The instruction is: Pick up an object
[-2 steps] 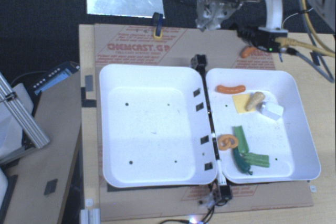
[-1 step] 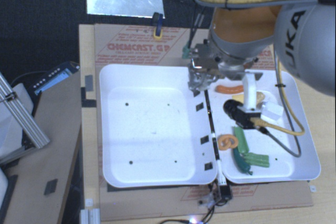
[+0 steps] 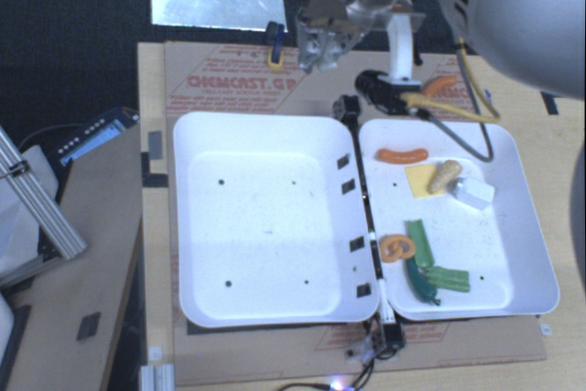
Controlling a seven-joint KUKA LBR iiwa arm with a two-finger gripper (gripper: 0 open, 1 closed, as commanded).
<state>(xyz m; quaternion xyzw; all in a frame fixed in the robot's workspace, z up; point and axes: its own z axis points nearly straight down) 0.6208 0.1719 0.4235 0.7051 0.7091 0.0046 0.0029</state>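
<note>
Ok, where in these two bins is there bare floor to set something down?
The left bin is bare wall to wall. In the right bin, the sausage, cheese slice and green pieces crowd the middle; bare patches border its right wall and near-right corner.

Clutter in right bin (image 3: 526, 224)

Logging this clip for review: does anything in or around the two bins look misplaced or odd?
One orange sausage-shaped piece lies outside on the cardboard, behind the right white bin, near the cables. The other small items sit inside that bin.
</note>
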